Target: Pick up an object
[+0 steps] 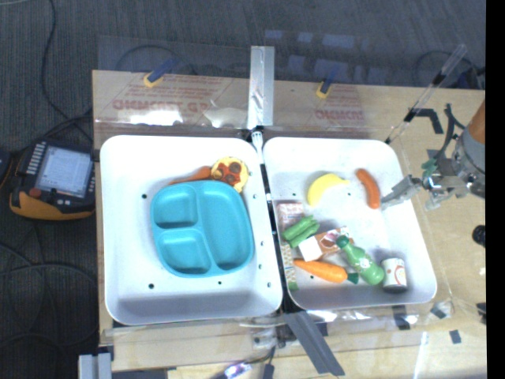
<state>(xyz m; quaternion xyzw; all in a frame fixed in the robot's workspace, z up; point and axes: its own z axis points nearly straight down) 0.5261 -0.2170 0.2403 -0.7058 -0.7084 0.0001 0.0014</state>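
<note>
The right bin [394,158] holds several toy foods: a yellow banana piece [327,187], an orange-red sausage [368,188], a green pepper [300,229], a carrot [321,271], a green bottle [359,262], a small can [394,274] and a red-and-white piece [322,243]. My gripper [415,197] hangs over that bin's right rim, just right of the sausage. Its fingers [396,191] stand apart, open, with nothing between them.
The left bin [126,290] carries a blue divided plate [201,227] with a small yellow-and-red pizza toy [229,170] at its far edge. A metal divider [261,85] stands behind the bins. A handheld pendant [55,180] lies on the floor at left.
</note>
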